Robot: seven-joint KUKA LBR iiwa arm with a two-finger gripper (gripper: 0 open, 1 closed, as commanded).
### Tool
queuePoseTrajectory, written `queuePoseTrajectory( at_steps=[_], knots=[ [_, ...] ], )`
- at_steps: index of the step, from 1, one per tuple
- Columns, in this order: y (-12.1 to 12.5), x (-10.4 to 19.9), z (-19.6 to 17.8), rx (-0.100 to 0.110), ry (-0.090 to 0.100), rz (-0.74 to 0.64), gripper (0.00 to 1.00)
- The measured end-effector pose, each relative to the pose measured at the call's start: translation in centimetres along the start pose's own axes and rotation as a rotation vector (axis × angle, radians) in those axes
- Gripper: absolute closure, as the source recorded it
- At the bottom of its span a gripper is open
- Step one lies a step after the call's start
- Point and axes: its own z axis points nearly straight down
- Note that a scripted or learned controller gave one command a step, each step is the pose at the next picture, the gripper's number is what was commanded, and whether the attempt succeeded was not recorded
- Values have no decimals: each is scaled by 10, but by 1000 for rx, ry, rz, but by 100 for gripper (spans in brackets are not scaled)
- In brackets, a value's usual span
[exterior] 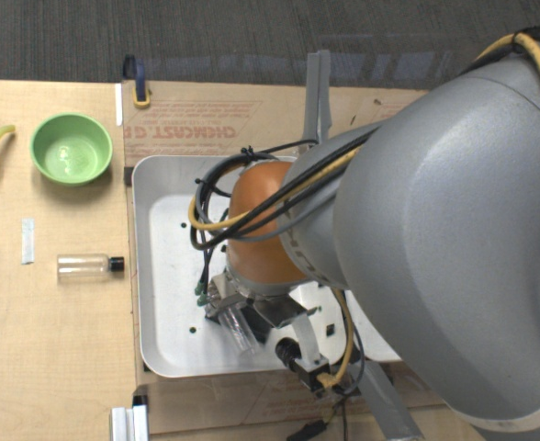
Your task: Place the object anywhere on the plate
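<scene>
A: One white bin visible; the grey arm with its orange band covers most of it. Claw low inside the bin, near the front wall.

B: Claw state?

A: Cannot tell. Black and yellow cables loop over the wrist. Plate and object: cannot make them out.

B: Surroundings?

A: Left on the tabletop: green bowl, clear bottle with black cap lying flat, well apart from the bin.
</scene>
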Motion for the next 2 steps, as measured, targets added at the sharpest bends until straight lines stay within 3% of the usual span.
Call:
queuePoseTrajectory(
  at_steps=[1,2],
  knots=[
    [41,-29,-222,7,-1,108,100],
    [-1,4,-116,9,0,-67,100]
  ],
)
